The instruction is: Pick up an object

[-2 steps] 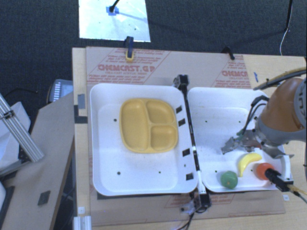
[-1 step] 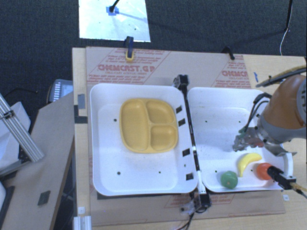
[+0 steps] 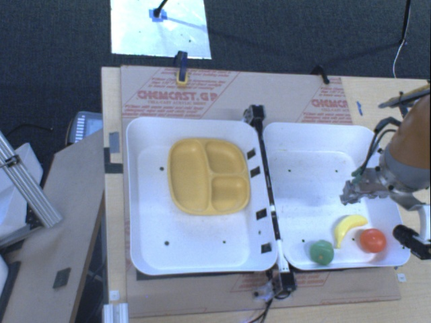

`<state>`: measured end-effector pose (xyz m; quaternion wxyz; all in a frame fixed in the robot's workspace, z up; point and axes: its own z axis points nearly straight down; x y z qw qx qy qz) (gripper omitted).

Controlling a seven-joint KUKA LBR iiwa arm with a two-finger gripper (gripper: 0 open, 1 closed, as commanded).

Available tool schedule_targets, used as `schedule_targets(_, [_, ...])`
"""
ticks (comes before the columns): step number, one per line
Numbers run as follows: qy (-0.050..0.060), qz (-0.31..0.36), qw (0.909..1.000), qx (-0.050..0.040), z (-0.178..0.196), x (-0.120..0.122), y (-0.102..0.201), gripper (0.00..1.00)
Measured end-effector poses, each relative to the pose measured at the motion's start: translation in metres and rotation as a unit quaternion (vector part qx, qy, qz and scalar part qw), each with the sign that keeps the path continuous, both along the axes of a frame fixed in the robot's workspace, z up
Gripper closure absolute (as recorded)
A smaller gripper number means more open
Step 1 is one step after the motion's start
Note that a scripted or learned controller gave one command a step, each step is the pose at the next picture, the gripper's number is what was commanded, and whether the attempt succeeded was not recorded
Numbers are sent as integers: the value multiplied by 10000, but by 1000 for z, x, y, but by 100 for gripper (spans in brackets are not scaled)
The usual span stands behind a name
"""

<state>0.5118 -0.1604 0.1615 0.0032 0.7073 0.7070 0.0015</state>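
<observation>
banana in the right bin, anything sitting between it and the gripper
Nothing visible does. The gripper sits just above the banana with bare bin floor between them. The orange ball and green ball lie beside the banana, off that path.

This looks like a robotics lab or test cell, not a home or shop. A plain wooden bench (image 3: 222, 89) carries two shallow white bins (image 3: 145, 180) set side by side on sheets printed with a maker's name. Dark carpet (image 3: 303, 25) covers the floor around it. Loose cables (image 3: 404, 25) trail across the carpet, and an aluminium frame rail (image 3: 23, 180) stands at the left. A shiny plate (image 3: 160, 19) lies beyond the bench, possibly a calibration surface, though that is unclear.
</observation>
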Motion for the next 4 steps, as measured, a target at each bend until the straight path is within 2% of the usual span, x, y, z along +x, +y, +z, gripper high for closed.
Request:
schedule_targets(2, [-1,26,10000,1,86,6,3,100])
schedule_targets(3, [22,49,10000,18,73,25,50,100])
schedule_targets(4, [26,50,10000,23,70,31,101,100])
